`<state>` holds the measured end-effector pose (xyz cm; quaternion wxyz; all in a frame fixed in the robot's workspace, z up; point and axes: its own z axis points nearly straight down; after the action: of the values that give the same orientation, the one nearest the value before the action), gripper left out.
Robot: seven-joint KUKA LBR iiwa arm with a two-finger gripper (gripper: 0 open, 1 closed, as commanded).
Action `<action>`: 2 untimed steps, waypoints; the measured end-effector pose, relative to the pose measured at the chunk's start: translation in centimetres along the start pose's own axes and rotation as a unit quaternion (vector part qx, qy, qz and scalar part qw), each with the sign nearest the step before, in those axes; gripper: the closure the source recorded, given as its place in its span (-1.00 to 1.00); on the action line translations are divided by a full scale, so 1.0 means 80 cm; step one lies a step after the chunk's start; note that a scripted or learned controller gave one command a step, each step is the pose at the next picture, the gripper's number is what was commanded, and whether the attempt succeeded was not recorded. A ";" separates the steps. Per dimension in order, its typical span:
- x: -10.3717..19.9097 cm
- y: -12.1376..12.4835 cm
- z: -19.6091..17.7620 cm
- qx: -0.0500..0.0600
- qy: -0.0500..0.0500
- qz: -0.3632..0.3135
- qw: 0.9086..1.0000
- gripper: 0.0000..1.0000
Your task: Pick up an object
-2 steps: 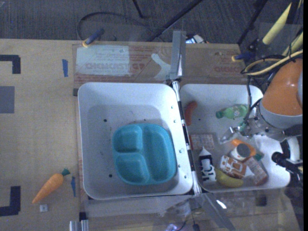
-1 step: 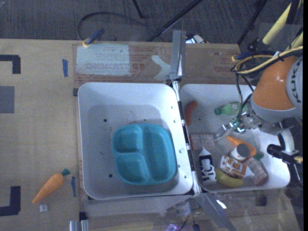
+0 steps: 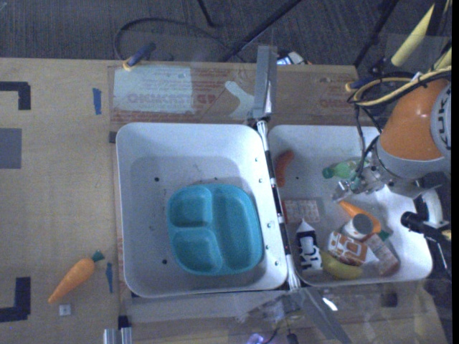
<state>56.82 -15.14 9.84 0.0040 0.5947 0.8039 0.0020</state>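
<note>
Two shallow white bins sit side by side on the wooden bench. Left bin [image 3: 136, 156]: holds a blue divided tray [image 3: 214, 228], three compartments, lying flat toward the bin's near half. Right bin [image 3: 315, 145]: holds the clutter of small objects.

Arm [image 3: 412, 131] enters from the right, orange band over the right bin's far right corner. Gripper [image 3: 351, 185] hangs low over the right bin, roughly mid-bin, toward the right side. Metal tip visible but blurred; cannot tell how the tool is set, and nothing is clearly seen between its parts.

Objects in right bin:
- Green item [image 3: 338, 169], just beside the gripper tip on its far-left side; touching or apart, cannot tell.
- Orange-red item [image 3: 284, 165] against the left wall, well apart from the gripper.
- Pale pinkish flat packet [image 3: 302, 210], centre-left on the floor.
- Small black-and-white carton [image 3: 308, 246], near front wall, upright or slightly tilted.
- Yellow banana [image 3: 341, 266] along the front, with an orange-and-white box [image 3: 347, 248] touching it from behind.
- Round orange-rimmed piece [image 3: 361, 224] just below the gripper, apart from it.
- Brownish pack [image 3: 385, 255] toward the front right.

Outside the bins: toy carrot [image 3: 73, 278] on the bench, left of the left bin. Strips of blue tape [image 3: 97, 100] on the bench surface.
</note>
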 end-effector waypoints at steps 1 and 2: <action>0.093 0.037 -0.154 0.003 0.001 0.058 0.998 1.00; 0.137 -0.029 -0.181 0.005 0.002 0.075 0.997 1.00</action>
<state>51.27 -5.32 24.30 -0.0010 0.6536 0.7569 -0.0003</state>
